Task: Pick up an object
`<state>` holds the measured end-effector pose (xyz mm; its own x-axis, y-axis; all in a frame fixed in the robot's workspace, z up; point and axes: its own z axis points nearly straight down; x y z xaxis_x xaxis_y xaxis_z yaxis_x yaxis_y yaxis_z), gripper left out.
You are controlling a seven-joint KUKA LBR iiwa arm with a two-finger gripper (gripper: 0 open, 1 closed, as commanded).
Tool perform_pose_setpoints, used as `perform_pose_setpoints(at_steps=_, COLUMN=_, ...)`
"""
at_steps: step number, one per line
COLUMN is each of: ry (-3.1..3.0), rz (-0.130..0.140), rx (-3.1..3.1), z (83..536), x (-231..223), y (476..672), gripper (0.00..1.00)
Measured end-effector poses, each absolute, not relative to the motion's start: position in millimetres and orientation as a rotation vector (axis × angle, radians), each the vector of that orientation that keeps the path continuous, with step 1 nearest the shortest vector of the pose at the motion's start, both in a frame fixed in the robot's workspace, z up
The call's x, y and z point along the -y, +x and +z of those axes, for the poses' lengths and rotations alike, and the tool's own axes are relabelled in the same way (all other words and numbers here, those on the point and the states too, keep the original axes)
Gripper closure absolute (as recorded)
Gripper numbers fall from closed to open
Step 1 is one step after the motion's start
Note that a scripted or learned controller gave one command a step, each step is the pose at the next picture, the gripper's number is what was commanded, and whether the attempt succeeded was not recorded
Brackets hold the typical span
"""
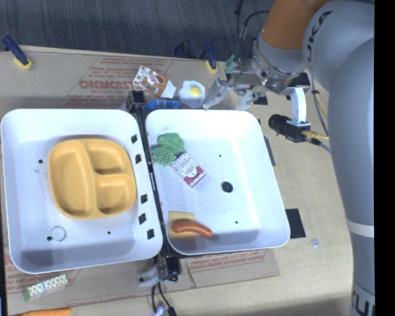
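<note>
Hovering past the far rim of the right bin point(266, 170), the gripper point(232, 96) carries nothing, finger state impossible to tell, and must next descend on something like the hot dog point(189, 228).

A yellow divided tray point(92, 176) lies in the left bin point(13, 242); blue clamps point(16, 51) grip the cardboard point(66, 71)

Dark grey carpeted floor point(105, 12) runs behind the bench, whose flat brown printed cardboard sheet point(85, 78) sits under even light.
</note>
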<state>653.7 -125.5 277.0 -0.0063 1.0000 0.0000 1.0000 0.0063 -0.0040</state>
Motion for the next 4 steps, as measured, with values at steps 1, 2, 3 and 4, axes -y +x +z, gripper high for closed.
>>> perform_pose_setpoints(at_steps=1, ry=-2.077, rz=0.007, rx=2.351, z=134.2, x=100.5, y=637.0, gripper=0.0)
perform_pose_setpoints(at_steps=2, ry=-1.987, rz=0.004, rx=2.428, z=91.2, x=120.9, y=571.0, gripper=0.0)
perform_pose_setpoints(at_steps=3, ry=-2.429, rz=0.006, rx=1.982, z=91.0, x=99.1, y=558.7, gripper=0.0)
perform_pose_setpoints(at_steps=4, ry=-2.424, rz=0.009, rx=1.985, z=100.9, x=99.2, y=558.8, gripper=1.0)
